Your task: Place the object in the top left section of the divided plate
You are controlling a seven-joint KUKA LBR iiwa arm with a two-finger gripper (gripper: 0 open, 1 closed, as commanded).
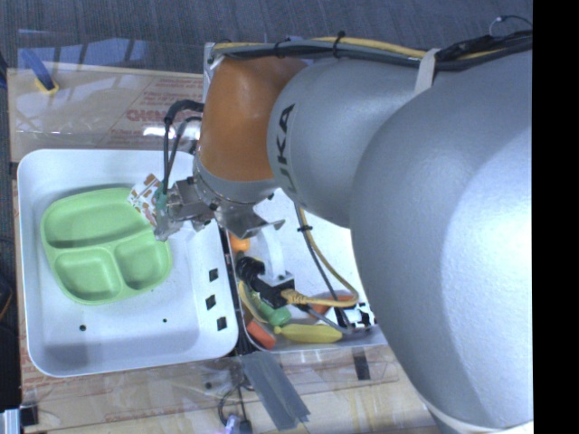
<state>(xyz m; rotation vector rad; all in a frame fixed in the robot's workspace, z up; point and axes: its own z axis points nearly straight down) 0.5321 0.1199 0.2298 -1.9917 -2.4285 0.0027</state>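
Observation:
A green divided plate (95, 242) lies in the left white bin (109, 342). It has one large section (86, 217) at the upper left and two smaller ones (90, 276) (142, 262) below. My gripper (160, 208) hangs over the plate's upper right rim, under the orange-banded wrist (240, 125). A small white object with red-brown print (145, 192) sits between the fingertips, and the gripper is shut on it. The object hovers at the right end of the large section.
The right bin (357, 319) holds several toy foods, among them a yellow banana (312, 334), a green piece (276, 316) and orange-red pieces (260, 334). The big grey arm (407, 197) covers most of that bin. A clear plastic sheet (90, 107) lies behind the left bin.

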